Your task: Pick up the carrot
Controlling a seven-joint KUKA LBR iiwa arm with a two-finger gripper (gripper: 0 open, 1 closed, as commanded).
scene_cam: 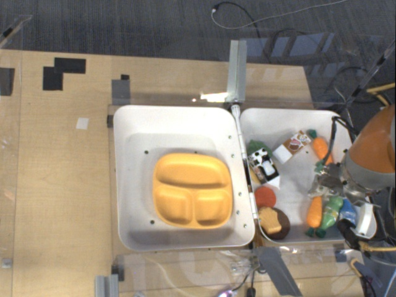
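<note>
My arm comes in from the right, its orange band (pixel 376 142) over the right edge of the right bin (pixel 291 119). My gripper (pixel 326 183) hangs low over that bin's right side, and from this slanted angle I cannot tell how wide it stands or whether anything is caught in it.

There appear to be 2 orange, carrot-like pieces here, though the view is poor around my wrist. The upper carrot (pixel 320 148) lies near the bin's upper right with a green tip pointing up-left, just above my gripper. The lower orange piece (pixel 315 212) lies just below my gripper, beside a green bottle-shaped toy (pixel 331 211) and a blue item (pixel 348 213).

Further left in the same bin sit a small brown-and-white packet (pixel 298 142), a black-and-white box (pixel 264 166) with a green piece (pixel 257 148) above it, a red round toy (pixel 265 196) and a brown round toy (pixel 273 221) near the lower left corner.

The left bin (pixel 133 135) holds a yellow tray (pixel 192 189) with 3 compartments, well apart from my gripper.
</note>
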